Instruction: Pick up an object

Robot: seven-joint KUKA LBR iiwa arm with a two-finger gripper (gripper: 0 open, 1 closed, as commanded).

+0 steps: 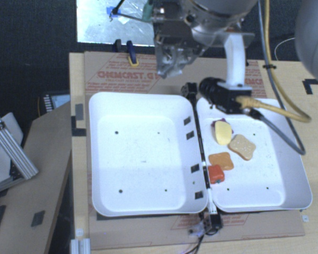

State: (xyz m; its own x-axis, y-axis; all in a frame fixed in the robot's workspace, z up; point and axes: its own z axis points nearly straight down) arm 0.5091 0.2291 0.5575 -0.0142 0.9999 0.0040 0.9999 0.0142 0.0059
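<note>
Four small objects: red block (pixel 216 174), orange piece (pixel 221 160), tan piece (pixel 242 147), yellow piece (pixel 222 132)

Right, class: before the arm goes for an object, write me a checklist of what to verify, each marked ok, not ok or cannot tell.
1. Objects present in right bin: ok; yellow piece, tan bread piece, orange piece, red piece.
2. Objects apart enough for a clean single pick: not ok; they cluster, orange and red touching.
3. Tool above the targets: not ok; it hangs above the bench behind the bins.
4. Tool carrying nothing: cannot tell.
5. Red piece away from the bin wall: not ok.
</note>
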